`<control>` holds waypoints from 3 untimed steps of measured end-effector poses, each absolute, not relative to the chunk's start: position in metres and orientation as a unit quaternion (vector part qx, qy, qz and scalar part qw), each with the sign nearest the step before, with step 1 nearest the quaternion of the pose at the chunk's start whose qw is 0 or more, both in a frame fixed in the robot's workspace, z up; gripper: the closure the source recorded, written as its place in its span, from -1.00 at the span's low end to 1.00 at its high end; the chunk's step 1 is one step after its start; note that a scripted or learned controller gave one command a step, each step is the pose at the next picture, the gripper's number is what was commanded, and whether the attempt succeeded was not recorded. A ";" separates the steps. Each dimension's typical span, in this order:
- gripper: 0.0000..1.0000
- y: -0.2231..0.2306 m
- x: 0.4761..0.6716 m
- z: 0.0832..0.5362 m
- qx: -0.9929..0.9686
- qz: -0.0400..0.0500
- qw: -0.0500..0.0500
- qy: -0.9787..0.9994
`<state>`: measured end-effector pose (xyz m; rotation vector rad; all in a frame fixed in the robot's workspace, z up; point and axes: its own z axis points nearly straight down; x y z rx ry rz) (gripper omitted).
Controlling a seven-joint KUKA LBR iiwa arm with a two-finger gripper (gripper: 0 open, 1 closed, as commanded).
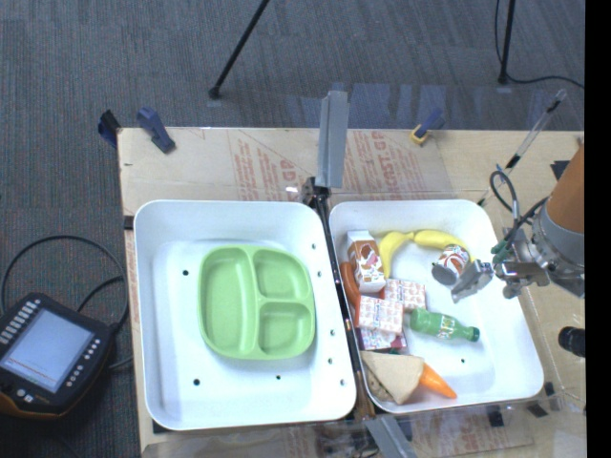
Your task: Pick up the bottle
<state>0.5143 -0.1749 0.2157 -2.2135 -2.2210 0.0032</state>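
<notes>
The bottle (443, 326) is green with a pale label. It lies on its side in the right bin (511, 356), neck pointing right, just right of the red-and-white cartons. My gripper (458, 280) hovers over the same bin, a little above and to the right of the bottle and apart from it. Its fingers (471, 281) look spread, with nothing between them. A small red-and-white can (453, 255) sits right behind the gripper.
The right bin also holds a banana (412, 241), a drink carton (367, 261), patterned cartons (387, 309), a sandwich (396, 374) and a carrot (437, 382). A green divided plate (256, 301) lies in the left bin (162, 256). A teach pendant (46, 351) rests on the floor at left.
</notes>
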 end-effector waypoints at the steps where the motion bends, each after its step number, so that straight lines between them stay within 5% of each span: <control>1: -1.00 -0.203 0.528 0.086 -0.757 0.000 0.004 -0.654; 2: 1.00 -0.205 0.527 0.095 -0.759 0.000 0.005 -0.651; 3: 1.00 -0.141 0.549 0.087 -0.801 0.001 0.002 -0.598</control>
